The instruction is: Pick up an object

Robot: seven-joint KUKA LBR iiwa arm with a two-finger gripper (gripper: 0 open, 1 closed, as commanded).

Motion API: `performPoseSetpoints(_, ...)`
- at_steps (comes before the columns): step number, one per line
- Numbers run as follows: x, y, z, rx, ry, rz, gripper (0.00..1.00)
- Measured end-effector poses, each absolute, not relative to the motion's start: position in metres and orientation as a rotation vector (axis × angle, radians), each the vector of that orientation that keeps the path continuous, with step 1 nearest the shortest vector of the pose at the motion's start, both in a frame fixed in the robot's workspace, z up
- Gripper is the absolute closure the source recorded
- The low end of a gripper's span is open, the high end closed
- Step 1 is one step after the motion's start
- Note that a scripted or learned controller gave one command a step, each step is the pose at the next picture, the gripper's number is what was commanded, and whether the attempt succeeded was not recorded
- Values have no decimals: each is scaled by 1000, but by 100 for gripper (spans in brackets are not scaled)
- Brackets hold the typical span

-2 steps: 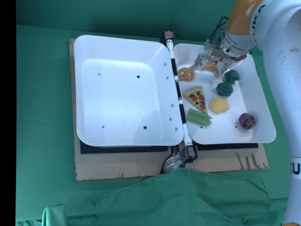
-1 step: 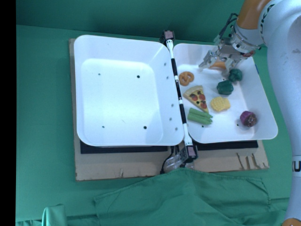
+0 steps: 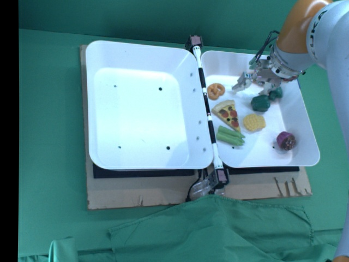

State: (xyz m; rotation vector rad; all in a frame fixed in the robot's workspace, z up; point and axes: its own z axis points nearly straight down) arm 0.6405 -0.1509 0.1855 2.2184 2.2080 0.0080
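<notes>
Nothing has yet been lifted: the pincer [image 3: 252,81] is seen spread open (empty), the dark green toy [image 3: 260,103] lying just below it.

toys [image 3: 254,122] crowding right bin [image 3: 305,146]

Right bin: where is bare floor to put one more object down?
In the right bin, bare floor lies along the near rim, between green beans and purple item. Crowded around pizza slice, pretzel and claw.

Two white bins [image 3: 103,59] sit side by side on brown cardboard [image 3: 109,192], with green cloth [image 3: 218,228] bunched in front.
</notes>
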Motion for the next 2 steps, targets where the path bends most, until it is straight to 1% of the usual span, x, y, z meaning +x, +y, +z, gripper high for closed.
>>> performPoseSetpoints(1, 591, -156, 186, 2215, 2205, 12, 0)
performPoseSetpoints(2, 594, -157, 200, 2210, 2197, 19, 100)
